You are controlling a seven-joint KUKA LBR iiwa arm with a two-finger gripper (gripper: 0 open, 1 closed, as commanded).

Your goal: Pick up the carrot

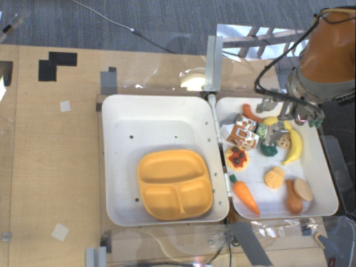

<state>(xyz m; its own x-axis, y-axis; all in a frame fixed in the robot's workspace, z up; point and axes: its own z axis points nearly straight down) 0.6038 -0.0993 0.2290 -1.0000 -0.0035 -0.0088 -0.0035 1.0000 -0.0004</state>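
- The orange tapered plastic carrot with a green stub top lies flat near the front left corner of the right-hand shallow white bin, just beside the wall between the bins, its point towards the front edge. Nothing touches it.
- Level with it in the left-hand shallow white bin sits a yellow-orange moulded plastic tray with three compartments; its wells hold nothing.
- Along the front right of the right bin lie a brown and tan toy loaf piece and a pale yellow waffle-patterned toy, both apart from the carrot.
- Farther back sit a round toy topped in red and black, a yellow plastic banana and a brown and white printed carton, crowded together.
- At the far right, the two-finger gripper of the grey arm with the orange band hangs over the rear clutter, well apart from the carrot. Whether it is spread or pressed together cannot be told here; nothing is seen held in it.
- Judgement: the pick has not begun. Remaining: travel forward and left to the carrot, descent, grasp across its body, lift. The nearby bin wall may crowd one side of the grasp.
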